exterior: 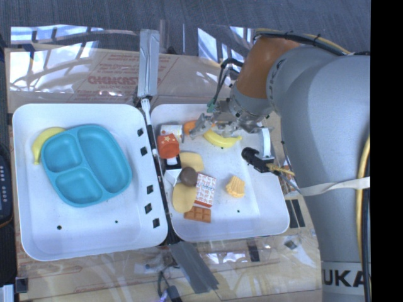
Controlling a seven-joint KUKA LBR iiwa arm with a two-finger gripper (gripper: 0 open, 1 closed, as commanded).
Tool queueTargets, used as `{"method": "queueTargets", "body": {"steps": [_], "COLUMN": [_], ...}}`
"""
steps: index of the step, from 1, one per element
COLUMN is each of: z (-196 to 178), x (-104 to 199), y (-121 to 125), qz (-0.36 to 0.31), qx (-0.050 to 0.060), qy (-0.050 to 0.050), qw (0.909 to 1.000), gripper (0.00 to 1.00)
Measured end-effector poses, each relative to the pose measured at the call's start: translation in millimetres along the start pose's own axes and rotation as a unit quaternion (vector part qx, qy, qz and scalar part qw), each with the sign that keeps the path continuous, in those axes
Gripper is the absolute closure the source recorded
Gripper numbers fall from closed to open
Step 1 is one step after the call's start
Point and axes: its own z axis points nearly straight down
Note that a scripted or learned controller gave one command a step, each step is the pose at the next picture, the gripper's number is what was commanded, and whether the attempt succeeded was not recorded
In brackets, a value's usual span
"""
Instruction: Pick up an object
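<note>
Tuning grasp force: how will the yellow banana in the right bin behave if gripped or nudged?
The banana looks like smooth moulded plastic, so probably stiff, light and slippery. Its curved shape would likely spin or rock when pushed. It lies flat, so tipping seems unlikely.

Left bin (25, 231): blue divided plate (88, 163), with a banana (41, 139) tucked under its left edge. Right bin (267, 216): gripper (211, 119) low at the far end, just beside a second banana (221, 140) and a small orange piece (189, 128). Red box (168, 146) at the left wall. Nearer the camera, clustered: brown ball (187, 176), snack packet (205, 189), waffle (198, 215). Yellow wedge (235, 186) sits apart to their right.
</note>
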Motion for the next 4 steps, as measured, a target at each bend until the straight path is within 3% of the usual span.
{"method": "queueTargets", "body": {"steps": [1,2,3,4], "z": [-4,9,10,9], "x": [45,-34,-21,-45], "y": [-3,-2,-64,-46], "qz": [0.036,-0.014,-0.015,-0.040], "qx": [0.000,0.002,0.002,0.001], "qy": [-0.013,-0.001,0.000,0.000], "qw": [0.9993,0.9999,0.9999,0.9992], "gripper": [0.00,0.00,0.00,0.00]}}
